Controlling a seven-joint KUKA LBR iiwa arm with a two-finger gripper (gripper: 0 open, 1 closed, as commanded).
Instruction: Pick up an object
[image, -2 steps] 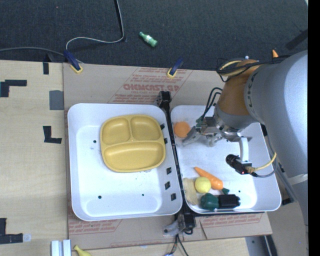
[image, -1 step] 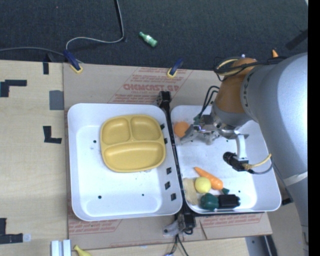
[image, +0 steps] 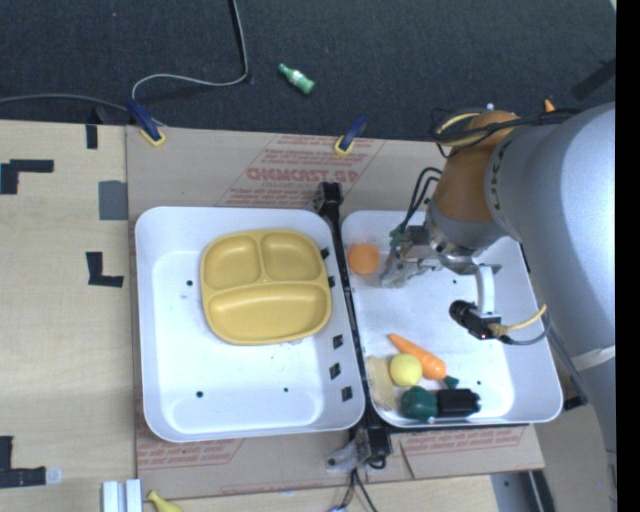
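While low in the right bin (image: 520, 385) (far end), end effector (image: 400, 268) beside orange ball (image: 363, 259)

Dark carpet (image: 400, 50) behind bench; cardboard sheet (image: 250, 170) over pale wood benchtop (image: 50, 300); cable (image: 190, 80) across carpet.

The right-hand white bin (image: 520, 395) lies bare through its middle; a small orange ball (image: 363, 259) sits just beside the gripper (image: 398, 268), while an orange toy carrot (image: 420, 356) and yellow ball (image: 405, 371) crowd its near corner.
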